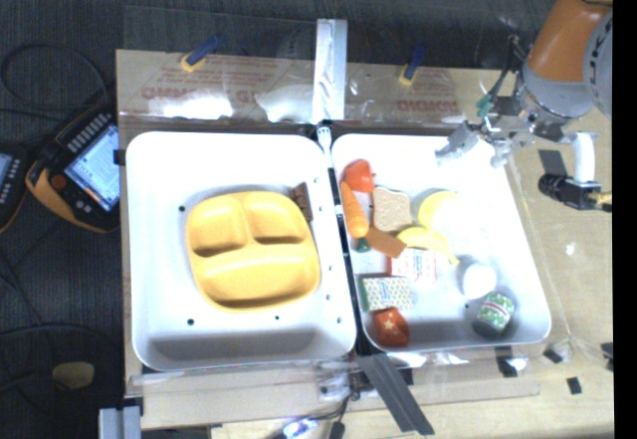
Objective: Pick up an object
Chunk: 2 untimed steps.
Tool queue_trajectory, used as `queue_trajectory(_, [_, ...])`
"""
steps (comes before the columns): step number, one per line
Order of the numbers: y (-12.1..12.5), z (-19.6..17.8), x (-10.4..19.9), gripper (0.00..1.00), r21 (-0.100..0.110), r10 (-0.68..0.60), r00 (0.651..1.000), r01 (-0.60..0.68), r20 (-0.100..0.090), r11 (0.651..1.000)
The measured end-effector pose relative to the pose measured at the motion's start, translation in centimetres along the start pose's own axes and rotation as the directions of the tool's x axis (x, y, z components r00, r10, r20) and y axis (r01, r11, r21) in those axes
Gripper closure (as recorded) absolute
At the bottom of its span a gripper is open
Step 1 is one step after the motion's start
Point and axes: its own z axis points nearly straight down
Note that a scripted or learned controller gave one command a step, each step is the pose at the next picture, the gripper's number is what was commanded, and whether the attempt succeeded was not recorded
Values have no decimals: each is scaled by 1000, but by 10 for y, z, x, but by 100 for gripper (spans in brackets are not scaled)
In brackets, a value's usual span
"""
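Note:
My gripper (477, 146) hangs over the far right corner of the right bin (526, 258), open, with nothing between its fingers. Below it and to the left in that bin lie a red tomato (358, 171), an orange carrot (355, 213), a bread slice (391, 208) and a yellow fruit (436, 206). Nearer the front are a white packet (419, 266), a green and white box (376, 291), a red fruit (390, 327), a white egg (478, 278) and a green can (495, 313). The gripper touches none of them.
The left bin (159, 328) holds a yellow divided tray (254, 248), with a small brown item (302, 200) at its far right corner. A low wall (335, 228) separates the bins. A handheld controller (85, 171) lies left of the bench.

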Motion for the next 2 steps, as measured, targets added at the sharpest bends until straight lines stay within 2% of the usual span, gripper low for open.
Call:
queue_trajectory(1, [-11,111,-15,0,-3,-201,980,201,1,980])
queue_trajectory(2, [-3,36,22,0,-2,-211,978,211,1,978])
